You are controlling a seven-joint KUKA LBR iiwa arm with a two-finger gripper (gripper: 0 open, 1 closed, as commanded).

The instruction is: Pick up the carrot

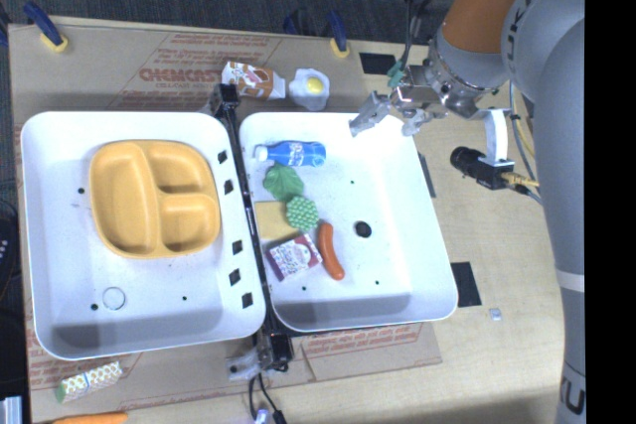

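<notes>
Cardboard covers the bench under two white bins; the left bin [40,213] holds a yellow tray [154,196]. In the right bin [417,243] the carrot [330,251] lies near the middle, slanted, just beside a red packet [294,258] and below a green ball [302,212]. The gripper [390,114] hangs over the bin's far right corner, well apart from the carrot, fingers spread and holding nothing. That carrot looks a small plastic toy: light, stiff, probably smooth and slippery. Best taken across its narrow middle, fingers closing on the long sides, keeping off the packet
</notes>
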